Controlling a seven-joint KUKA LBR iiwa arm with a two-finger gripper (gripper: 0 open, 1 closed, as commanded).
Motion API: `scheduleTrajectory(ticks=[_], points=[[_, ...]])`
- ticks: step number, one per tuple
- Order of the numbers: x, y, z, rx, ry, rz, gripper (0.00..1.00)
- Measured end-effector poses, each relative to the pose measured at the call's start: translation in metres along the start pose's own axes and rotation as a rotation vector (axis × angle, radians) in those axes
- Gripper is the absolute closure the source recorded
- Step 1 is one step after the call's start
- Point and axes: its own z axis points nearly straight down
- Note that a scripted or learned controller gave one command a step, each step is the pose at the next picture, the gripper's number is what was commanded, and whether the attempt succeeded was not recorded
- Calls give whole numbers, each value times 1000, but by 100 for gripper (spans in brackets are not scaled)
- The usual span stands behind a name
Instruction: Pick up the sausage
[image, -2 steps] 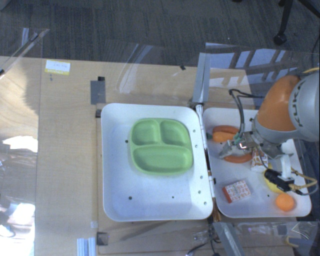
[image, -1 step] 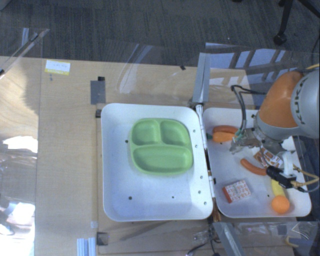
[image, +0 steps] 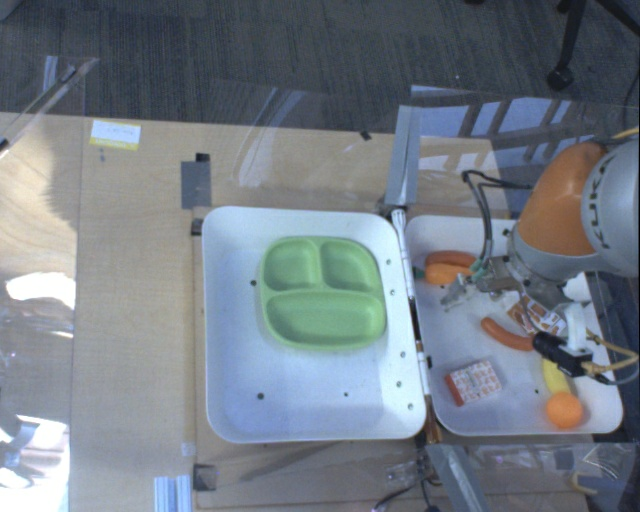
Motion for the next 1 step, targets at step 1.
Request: scheduleTrajectory(ticks=[1], points=[[-15, -42, 12, 8, 1, -49, 0]])
